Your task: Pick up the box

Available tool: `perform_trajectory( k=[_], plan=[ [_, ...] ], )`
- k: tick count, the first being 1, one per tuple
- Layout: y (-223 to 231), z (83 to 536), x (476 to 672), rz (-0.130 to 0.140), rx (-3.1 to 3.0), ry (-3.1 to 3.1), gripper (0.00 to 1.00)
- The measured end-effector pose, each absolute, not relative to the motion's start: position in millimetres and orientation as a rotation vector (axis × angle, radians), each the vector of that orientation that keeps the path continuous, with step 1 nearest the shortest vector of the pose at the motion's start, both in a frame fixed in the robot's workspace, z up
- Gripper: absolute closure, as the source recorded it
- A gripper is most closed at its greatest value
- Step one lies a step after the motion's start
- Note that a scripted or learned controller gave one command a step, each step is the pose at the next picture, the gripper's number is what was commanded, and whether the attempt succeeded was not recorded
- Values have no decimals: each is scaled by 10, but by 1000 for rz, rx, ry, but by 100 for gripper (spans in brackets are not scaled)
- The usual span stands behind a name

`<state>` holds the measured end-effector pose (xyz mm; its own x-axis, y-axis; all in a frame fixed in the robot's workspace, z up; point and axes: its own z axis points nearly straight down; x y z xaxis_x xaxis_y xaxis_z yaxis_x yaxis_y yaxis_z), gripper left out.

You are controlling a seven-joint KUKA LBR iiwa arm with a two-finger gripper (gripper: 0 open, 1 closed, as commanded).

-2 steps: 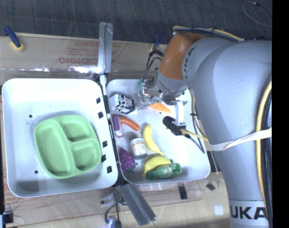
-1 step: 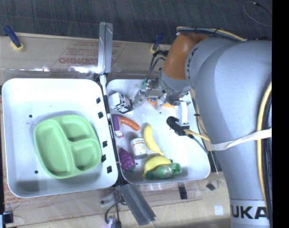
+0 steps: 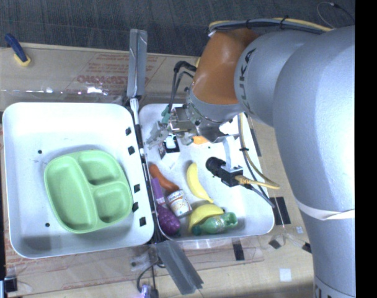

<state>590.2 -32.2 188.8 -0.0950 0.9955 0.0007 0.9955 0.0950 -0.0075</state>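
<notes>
My gripper [image 3: 170, 129] hung low in right bin [image 3: 263, 219], upper left corner; jaw state impossible to tell; box not identifiable, possibly hidden beneath my wrist; risk judged: blind closure snagging banana [image 3: 196, 182] or small jar [image 3: 178, 202] crowded nearby.

You see a dark grey carpet floor [image 3: 114, 5] along the top. Below it sits a light wooden bench [image 3: 70, 67] with faint red print on it. A blue clamp [image 3: 16, 48] grips its top left corner.
</notes>
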Motion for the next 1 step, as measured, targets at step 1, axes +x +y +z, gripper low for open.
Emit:
perform_trajectory(
  k=[1],
  plan=[
    [613, 1881, 4759, 11, -1714, -2623, 0]
  ],
)
